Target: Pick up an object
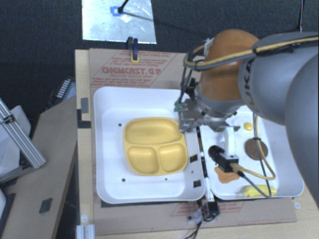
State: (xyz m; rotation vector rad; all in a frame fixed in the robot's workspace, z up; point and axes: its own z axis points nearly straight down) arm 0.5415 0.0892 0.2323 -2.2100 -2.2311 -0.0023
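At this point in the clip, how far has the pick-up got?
Done: the arm has reached in, and its gripper sits low at the top right corner of the yellow divided tray in the left bin. In hand: nothing visibly held. Left: gripping and lifting. The brown disc and orange piece lie in the right bin.

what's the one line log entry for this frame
arm: over seam between bins | gripper: at right rim of yellow tray, fingers unclear | left bin: yellow tray | right bin: small items | held: none seen
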